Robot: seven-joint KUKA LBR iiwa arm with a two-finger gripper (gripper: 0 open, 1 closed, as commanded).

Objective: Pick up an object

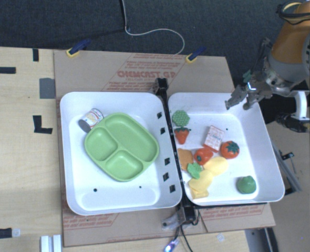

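Small white packet with red print [214, 137], unreadable, lying mid right white bin [265, 156] beside round red plastic tomato [229, 149]; two-finger gripper [240, 101] spread apart, holding nothing, above bin's far right corner

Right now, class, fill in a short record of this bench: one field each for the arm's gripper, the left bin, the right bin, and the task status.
gripper: gripper poised over the right bin's far right corner, nothing between its fingers
left bin: left bin holds a green divided plate and a small can beside it
right bin: right bin holds a cluster of toy foods, including a tomato and a small carton
task status: nothing picked up yet
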